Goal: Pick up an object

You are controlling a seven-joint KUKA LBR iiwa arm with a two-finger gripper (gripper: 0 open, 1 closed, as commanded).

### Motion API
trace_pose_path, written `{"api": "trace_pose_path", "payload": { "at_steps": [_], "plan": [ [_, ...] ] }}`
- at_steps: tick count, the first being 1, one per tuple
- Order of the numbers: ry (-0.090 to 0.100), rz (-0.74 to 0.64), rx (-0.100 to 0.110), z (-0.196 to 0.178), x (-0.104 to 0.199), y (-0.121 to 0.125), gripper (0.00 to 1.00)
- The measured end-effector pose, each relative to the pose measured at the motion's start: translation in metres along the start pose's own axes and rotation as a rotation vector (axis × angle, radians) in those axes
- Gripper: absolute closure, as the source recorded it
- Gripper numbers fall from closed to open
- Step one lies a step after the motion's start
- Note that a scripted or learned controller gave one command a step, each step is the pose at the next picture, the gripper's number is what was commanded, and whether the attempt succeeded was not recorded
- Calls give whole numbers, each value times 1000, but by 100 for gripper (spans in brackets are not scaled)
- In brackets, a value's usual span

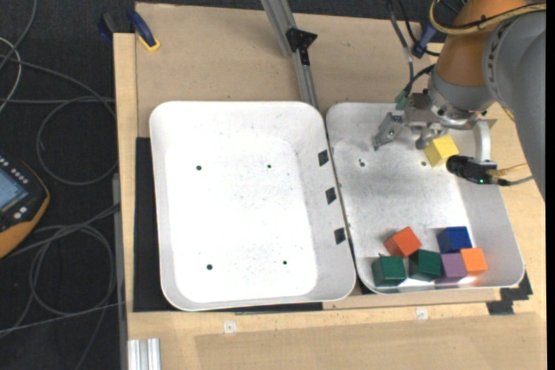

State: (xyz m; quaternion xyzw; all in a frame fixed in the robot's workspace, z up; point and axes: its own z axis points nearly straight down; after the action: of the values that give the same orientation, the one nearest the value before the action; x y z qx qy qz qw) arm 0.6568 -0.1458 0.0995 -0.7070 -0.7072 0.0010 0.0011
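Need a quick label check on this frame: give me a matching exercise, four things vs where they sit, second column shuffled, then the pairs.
Things:
1. yellow block
2. blue block
3. left bin
4. dark green block

Places:
A. near-left end of the block cluster in the right bin
B. just below the claw, far end of the right bin
C. beside the right bin, on the side away from the arm
D. far side of the cluster, behind the purple block

The claw hangs over the far end of the right bin.

Pairs: 1-B, 2-D, 3-C, 4-A
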Motion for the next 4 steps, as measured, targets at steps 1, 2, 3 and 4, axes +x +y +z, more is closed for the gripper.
{"api": "trace_pose_path", "payload": {
  "at_steps": [1,2,3,4],
  "plan": [
    [0,-1,-4,-12,0,1,100],
    [-2,1,-10,-59,-4,-2,100],
    [-2,1,-10,-105,-8,-4,100],
    [-2,-2,-13,-171,-6,1,100]
  ]
}}
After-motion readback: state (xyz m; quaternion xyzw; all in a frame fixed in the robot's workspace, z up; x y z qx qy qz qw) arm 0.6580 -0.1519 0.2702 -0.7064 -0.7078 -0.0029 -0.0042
